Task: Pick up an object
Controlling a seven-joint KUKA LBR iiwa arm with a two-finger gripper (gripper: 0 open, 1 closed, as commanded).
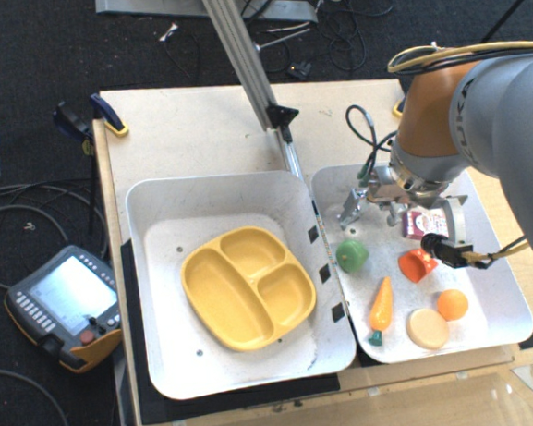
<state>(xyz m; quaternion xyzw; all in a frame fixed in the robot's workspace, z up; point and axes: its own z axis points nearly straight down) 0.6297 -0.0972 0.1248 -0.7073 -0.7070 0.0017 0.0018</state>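
My gripper [403, 210] hangs low over the back of the right bin [507, 312], open, its metal fingers [350, 207] spread wide apart. A pink and dark red packet [425, 222] lies under it between the fingers, not gripped. Just in front sit a red piece [414, 264] and a green ball [351, 256]. Nearer the front edge are an orange carrot [380, 307], a small orange ball [452, 304] and a beige disc [428, 329].
A yellow divided plate [248, 286] lies in the left bin [150, 264]. A slanted metal pole [245, 56] rises from behind the wall between the bins. A teach pendant [63, 309] lies on the floor at the left.
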